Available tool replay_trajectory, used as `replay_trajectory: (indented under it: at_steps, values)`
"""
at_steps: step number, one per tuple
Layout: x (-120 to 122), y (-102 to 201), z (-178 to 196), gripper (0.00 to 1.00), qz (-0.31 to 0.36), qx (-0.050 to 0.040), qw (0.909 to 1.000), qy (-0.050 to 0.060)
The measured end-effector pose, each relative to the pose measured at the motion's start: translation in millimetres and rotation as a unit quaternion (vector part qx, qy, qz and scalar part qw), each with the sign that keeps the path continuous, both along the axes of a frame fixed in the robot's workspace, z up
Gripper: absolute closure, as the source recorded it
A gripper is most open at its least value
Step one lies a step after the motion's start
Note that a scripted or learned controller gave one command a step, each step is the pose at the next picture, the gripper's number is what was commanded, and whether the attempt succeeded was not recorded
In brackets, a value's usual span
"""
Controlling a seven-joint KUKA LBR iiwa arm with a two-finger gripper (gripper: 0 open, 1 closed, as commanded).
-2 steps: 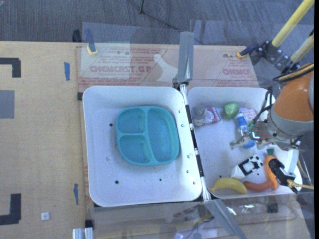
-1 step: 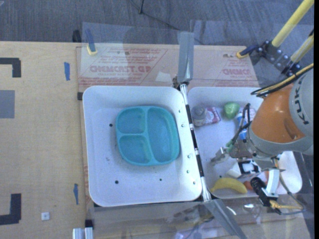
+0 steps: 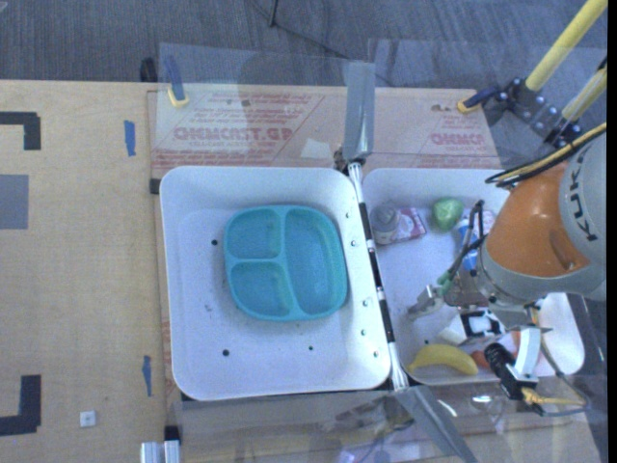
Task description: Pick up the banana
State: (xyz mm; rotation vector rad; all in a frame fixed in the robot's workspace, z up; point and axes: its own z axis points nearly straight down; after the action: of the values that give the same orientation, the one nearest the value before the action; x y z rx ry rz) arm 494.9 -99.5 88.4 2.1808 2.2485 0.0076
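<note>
The yellow banana (image 3: 443, 359) lies at the front edge of the right bin (image 3: 416, 258), its length running left to right. My gripper (image 3: 431, 303) hangs over the middle of that bin, a short way above and behind the banana, reaching in from the right under the orange wrist band. Nothing yellow shows at the gripper. The arm's body hides the bin's right half.
A teal divided plate (image 3: 286, 261) sits in the left bin (image 3: 193, 355). At the back of the right bin are a green round item (image 3: 447, 211) and a grey and pink packet (image 3: 398, 224). A metal divider (image 3: 371, 278) separates the bins.
</note>
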Motion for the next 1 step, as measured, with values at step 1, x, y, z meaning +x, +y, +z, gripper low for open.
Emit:
replay_trajectory:
  at_steps: [1]
  values:
    - [30.9,0.2,347.2,0.00,0.002,0.0010,1.0000,0.004]
